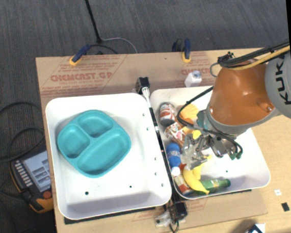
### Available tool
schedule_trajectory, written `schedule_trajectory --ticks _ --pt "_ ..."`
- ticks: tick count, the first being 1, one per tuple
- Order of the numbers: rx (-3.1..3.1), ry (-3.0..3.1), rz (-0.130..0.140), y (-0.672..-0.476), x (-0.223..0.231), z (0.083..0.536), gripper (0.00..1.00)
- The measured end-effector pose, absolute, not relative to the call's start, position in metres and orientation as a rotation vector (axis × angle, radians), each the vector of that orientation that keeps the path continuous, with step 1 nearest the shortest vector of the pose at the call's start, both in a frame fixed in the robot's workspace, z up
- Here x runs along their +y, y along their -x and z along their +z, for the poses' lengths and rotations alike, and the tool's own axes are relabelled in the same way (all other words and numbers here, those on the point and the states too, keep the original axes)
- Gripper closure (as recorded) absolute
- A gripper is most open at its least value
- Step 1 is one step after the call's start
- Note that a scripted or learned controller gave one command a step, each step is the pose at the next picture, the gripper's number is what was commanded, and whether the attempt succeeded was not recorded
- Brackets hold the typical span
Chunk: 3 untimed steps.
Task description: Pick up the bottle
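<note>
Bottle (217,185) lying in right bin (253,172), cardboard-topped bench (130,66), dark carpet (24,28), pincer (202,151) state unclear.

— What does the table (80,73) look like?

— It is a brown board with red lettering printed on it, set over dark carpet. Two clamps grip its far edge, a yellow and blue clamp (79,54) and a yellow clamp (186,50).

— What lies directly on it?

— Two shallow white bins. The left bin (142,190) sits below the red lettering, and the right bin (258,174) is touching it, side by side. A small white box (193,76) rests just beyond the right bin's far edge.
</note>
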<state>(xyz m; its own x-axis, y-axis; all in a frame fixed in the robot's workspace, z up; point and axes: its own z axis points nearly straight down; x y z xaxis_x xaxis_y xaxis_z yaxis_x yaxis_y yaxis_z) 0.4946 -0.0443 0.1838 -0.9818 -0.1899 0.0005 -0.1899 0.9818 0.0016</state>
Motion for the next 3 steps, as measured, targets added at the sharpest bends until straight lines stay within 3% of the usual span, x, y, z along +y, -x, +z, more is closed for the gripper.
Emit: schedule_trajectory --ticks 1,2,3 --pt "-3.049 -0.761 0.001 -0.529 -0.121 0.167 1.0" --pt "-3.096 -0.545 -0.001 -0.494 -0.069 0.207 1.0" --pt "-2.998 -0.941 -0.002 -0.501 -0.013 0.184 1.0"
